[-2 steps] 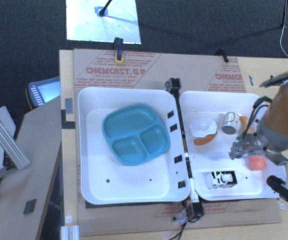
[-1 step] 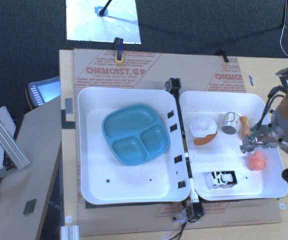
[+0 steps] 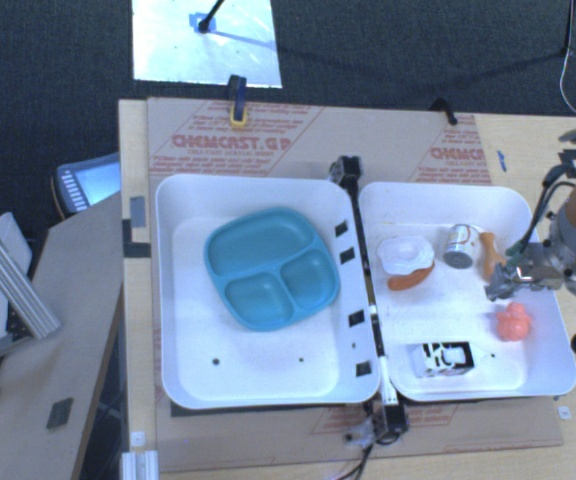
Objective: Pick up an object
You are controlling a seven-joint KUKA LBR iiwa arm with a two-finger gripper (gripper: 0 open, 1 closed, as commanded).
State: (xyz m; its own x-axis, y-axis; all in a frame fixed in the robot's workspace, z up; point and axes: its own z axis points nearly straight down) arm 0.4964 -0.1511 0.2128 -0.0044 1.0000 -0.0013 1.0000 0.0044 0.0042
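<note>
The pincer (image 3: 503, 283) hangs just above the pink toy (image 3: 513, 322) in the right bin (image 3: 543, 218), its state unclear, so it should centre, then descend straight.

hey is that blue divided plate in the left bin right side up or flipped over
Right side up. The blue plate lies flat in the left bin with its three compartments facing up, their hollows and dividing ridges visible.
</note>
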